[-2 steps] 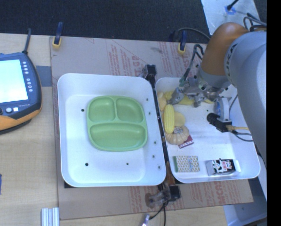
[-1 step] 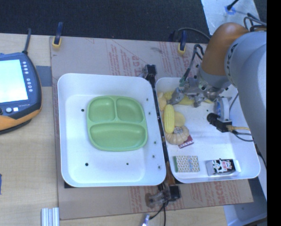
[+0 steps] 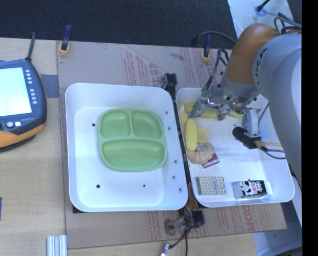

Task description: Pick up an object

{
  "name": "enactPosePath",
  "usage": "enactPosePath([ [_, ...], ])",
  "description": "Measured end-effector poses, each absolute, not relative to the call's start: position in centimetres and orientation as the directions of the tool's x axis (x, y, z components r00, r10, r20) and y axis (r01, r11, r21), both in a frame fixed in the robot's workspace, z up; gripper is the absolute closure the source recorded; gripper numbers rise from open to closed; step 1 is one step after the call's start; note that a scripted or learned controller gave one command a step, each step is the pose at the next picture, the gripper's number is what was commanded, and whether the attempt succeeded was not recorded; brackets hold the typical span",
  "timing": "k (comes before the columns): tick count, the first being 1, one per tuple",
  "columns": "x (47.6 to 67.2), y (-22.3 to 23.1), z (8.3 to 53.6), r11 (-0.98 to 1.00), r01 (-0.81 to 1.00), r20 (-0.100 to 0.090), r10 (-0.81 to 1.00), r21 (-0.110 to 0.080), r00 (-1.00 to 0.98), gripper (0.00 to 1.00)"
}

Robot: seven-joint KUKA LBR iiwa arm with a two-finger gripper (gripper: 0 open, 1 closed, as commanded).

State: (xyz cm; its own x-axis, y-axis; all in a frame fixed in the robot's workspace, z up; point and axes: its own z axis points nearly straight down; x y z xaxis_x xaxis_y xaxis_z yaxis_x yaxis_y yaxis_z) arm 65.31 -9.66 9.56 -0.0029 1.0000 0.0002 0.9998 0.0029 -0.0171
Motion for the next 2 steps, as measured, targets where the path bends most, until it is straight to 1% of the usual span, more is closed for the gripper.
enactPosePath([
  [2, 65.26, -9.68, 9.03, 0.003, 1.0, 0.001, 1.0, -0.021, -0.003, 0.0],
])
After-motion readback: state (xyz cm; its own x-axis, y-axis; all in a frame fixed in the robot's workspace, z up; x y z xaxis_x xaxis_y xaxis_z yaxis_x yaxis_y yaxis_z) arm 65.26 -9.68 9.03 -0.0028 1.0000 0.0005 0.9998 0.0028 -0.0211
